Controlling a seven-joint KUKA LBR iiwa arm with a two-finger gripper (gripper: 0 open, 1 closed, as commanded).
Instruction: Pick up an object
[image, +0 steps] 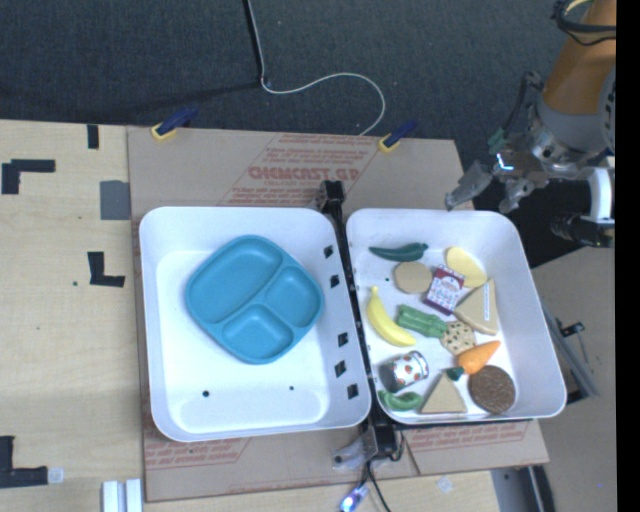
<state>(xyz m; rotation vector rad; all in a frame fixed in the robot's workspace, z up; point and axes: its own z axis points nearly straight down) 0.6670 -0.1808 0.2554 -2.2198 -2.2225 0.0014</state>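
The right bin (528, 268) holds several toy foods: a yellow banana (384, 318), a green pepper (399, 251), a small red box (444, 291), an orange carrot (478, 355), a brown round cookie (492, 387), and a small can (404, 371). My gripper (491, 190) hangs open above the bin's far right corner, just outside the rim, its two fingers spread wide. Nothing is between them.
The left bin (160, 300) holds a blue divided plate (254, 297). A white cable (330, 85) loops across the dark floor behind the cardboard sheet (290, 165). Black clips (332, 192) join the two bins along the middle.
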